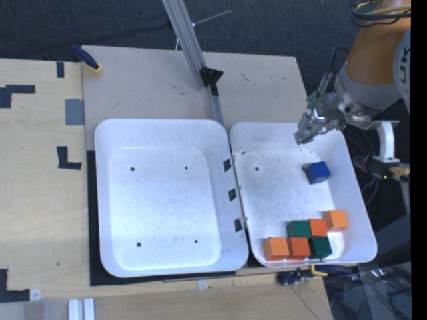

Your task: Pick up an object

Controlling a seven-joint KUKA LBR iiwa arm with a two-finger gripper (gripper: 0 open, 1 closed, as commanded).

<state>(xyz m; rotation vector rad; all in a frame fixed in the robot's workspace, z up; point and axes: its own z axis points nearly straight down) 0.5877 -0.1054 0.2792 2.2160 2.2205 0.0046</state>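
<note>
My gripper (305, 133) hangs over the far right edge of the right bin (267, 139), its tip pointing down and left. A blue block (317, 172) lies in that bin just below and to the right of the gripper, apart from it. Near the bin's front edge sits a cluster of blocks: an orange one (275, 247) at the left, another orange (299, 247), a green one (299, 229), a dark green one (321, 246) and an orange one (336, 219) at the right. I see nothing between the fingers.
The left bin (160, 192) stands beside the right one. A slanted metal rail (190, 39) crosses the bench behind the bins. A blue and yellow tool (87, 58) lies at the bench's far left corner.
</note>
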